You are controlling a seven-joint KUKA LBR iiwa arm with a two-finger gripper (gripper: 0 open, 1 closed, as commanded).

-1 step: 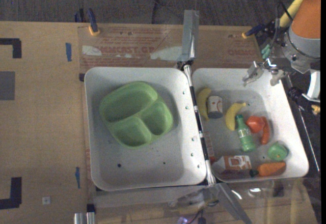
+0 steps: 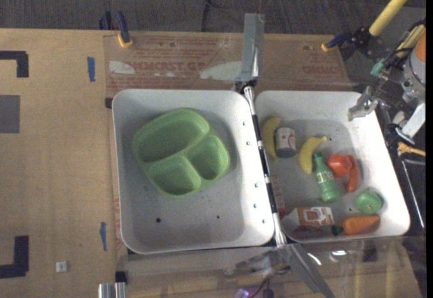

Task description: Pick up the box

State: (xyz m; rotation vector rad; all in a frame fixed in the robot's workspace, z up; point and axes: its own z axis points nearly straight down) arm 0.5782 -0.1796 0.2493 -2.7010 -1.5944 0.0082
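The box [image 2: 312, 216] is a small orange-brown carton with a white patch. It lies flat near the front edge of the right bin [image 2: 338, 108], between the bin's left wall and a carrot [image 2: 360, 225]. My gripper [image 2: 362, 104] hangs over the right bin's far right corner, well away from the box. Nothing can be seen held in it.
The right bin also holds two bananas [image 2: 270, 135] [image 2: 310, 153], a small can [image 2: 285, 141], a green bottle [image 2: 325, 179], a red pepper [image 2: 340, 164] and a green round item [image 2: 369, 202]. A green divided plate [image 2: 180, 151] lies in the left bin [image 2: 196, 222].
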